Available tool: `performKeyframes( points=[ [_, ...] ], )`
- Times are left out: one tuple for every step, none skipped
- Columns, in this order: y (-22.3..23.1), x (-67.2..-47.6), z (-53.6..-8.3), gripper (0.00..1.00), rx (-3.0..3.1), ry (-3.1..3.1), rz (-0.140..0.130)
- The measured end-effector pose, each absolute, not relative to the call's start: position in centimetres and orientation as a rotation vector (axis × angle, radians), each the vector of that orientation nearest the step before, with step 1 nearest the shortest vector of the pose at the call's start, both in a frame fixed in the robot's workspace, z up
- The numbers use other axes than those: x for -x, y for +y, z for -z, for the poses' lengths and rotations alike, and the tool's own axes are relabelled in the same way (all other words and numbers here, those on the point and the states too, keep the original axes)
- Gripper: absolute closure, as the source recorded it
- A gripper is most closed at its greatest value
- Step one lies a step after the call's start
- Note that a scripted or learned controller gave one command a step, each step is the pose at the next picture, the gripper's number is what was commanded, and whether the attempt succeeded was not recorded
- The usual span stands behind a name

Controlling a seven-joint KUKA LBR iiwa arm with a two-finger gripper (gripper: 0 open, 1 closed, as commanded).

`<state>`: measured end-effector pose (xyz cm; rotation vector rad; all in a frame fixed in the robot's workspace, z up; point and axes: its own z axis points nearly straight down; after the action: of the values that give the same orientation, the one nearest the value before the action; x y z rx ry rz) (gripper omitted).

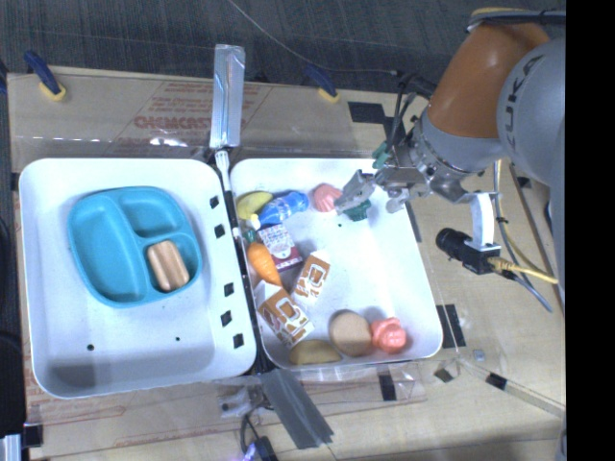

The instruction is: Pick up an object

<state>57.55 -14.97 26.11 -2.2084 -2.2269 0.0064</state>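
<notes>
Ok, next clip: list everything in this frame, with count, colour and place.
bins: 2, white, side by side on the bench
tray: 1, blue, left bin
hot dog: 1, brown, in the tray's lower right compartment
banana: 1, yellow, right bin, top left
blue packet: 1, beside the banana
pink item: 1, right bin, top
carrot: 1, orange, right bin, left side
cartons: 2, brown and white, right bin, middle
potato: 1, tan, right bin, bottom
red item: 1, beside the potato
clamps: 2, blue and yellow, bench's far edge
arm: 1, grey and orange, right
gripper: 1, over the right bin's top
</notes>
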Motion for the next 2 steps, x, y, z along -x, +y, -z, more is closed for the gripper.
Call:
performKeyframes(
  points=[
    [-15.1,-50.3,-11.4,0.0,2.142,-2.313,0.016],
    [-14.8,-47.7,-14.2,0.0,2.302,-2.135,-0.003]
  ],
)
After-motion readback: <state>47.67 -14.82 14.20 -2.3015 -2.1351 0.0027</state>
